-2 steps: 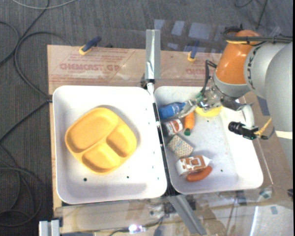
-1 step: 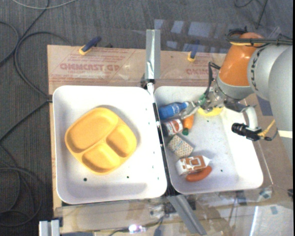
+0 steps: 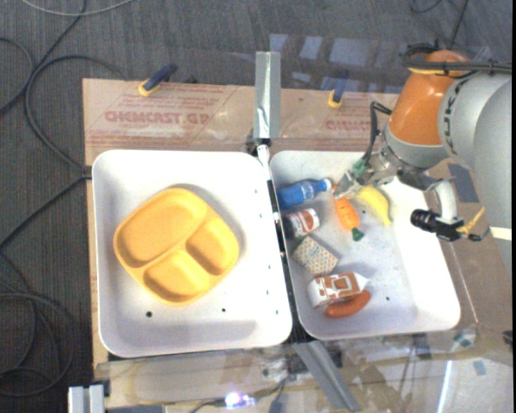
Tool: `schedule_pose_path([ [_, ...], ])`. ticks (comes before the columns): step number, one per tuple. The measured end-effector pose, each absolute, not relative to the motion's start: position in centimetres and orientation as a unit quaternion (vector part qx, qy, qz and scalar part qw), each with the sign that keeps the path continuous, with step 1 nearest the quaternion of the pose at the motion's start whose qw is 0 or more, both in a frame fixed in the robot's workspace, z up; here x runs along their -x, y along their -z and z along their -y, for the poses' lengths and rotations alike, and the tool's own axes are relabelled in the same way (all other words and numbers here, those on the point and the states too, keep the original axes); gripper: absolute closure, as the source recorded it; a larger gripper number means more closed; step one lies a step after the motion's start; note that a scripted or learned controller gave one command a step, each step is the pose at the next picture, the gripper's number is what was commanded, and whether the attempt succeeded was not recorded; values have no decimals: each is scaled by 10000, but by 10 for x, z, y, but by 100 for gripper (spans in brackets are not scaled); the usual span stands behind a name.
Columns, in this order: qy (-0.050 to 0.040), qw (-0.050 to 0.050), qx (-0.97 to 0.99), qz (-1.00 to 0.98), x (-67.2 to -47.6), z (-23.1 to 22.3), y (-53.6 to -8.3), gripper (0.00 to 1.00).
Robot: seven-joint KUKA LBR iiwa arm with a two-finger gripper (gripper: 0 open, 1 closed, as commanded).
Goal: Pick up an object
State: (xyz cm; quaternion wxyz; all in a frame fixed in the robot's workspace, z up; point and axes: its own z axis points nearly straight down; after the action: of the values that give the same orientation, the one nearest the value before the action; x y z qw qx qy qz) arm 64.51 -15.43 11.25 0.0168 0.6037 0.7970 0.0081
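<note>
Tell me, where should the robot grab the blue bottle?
Probably around the middle of the blue bottle, coming straight down from above. It lies on its side, so its round body offers two long sides for the fingers. The small can sits close below, so the fingers need care there.

The tool [image 3: 351,181] hangs low in the right bin [image 3: 430,308], just beside a carrot [image 3: 348,214] and banana [image 3: 375,203]. Left of it lies a blue bottle [image 3: 299,193]; far left, a yellow tray [image 3: 177,244].
</note>
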Motion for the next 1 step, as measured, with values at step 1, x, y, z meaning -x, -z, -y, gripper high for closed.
schedule_pose_path([
  [1,-1,-3,-5553,-8317,-665,98,-229,100],
])
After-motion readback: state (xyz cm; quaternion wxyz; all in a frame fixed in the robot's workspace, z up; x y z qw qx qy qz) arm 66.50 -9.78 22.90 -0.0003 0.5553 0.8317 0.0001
